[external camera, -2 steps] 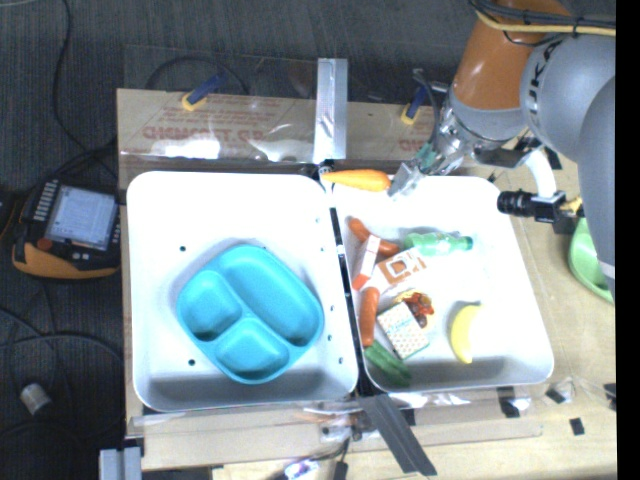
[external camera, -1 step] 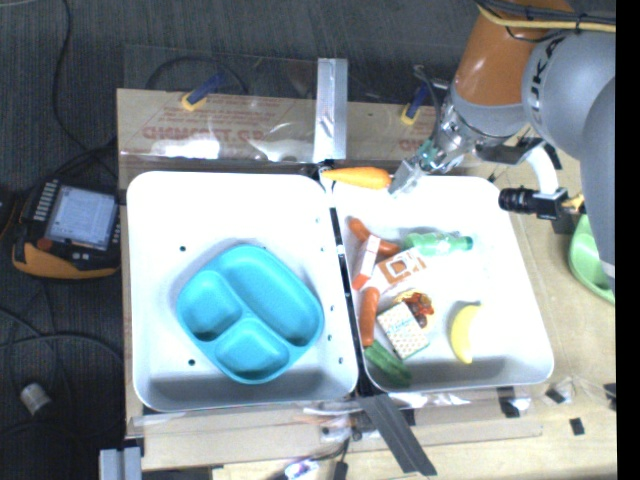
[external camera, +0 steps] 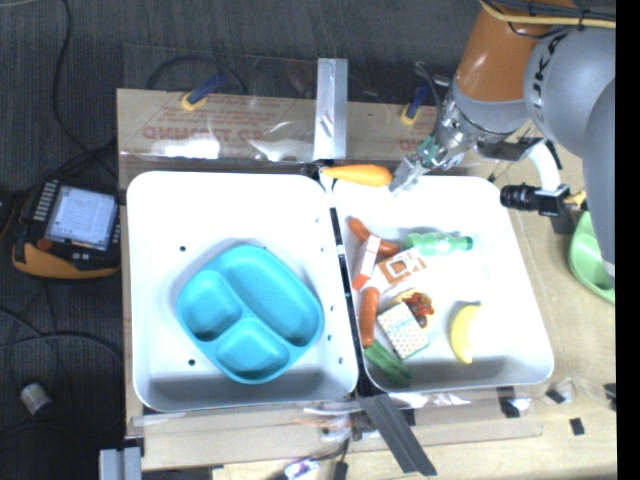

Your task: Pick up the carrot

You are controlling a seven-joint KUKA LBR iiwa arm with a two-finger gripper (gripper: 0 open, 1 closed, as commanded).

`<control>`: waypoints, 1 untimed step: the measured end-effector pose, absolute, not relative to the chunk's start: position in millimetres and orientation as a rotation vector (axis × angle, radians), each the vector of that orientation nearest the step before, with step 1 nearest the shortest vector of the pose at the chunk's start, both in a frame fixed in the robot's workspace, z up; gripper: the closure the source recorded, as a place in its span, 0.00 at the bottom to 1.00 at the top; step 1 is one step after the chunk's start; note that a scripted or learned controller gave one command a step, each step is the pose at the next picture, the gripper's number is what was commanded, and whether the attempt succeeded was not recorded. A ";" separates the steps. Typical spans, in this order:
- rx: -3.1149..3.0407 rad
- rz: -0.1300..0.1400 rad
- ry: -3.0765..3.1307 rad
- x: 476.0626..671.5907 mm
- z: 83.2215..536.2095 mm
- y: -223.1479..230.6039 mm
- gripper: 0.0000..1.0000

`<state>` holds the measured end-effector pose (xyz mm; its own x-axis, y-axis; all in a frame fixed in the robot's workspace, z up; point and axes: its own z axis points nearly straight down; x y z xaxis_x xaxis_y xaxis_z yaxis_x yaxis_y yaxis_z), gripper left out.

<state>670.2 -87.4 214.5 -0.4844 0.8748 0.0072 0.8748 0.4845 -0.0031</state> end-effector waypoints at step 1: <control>-1.165 0.004 -2.918 668.8 263.7 -131.0 1.00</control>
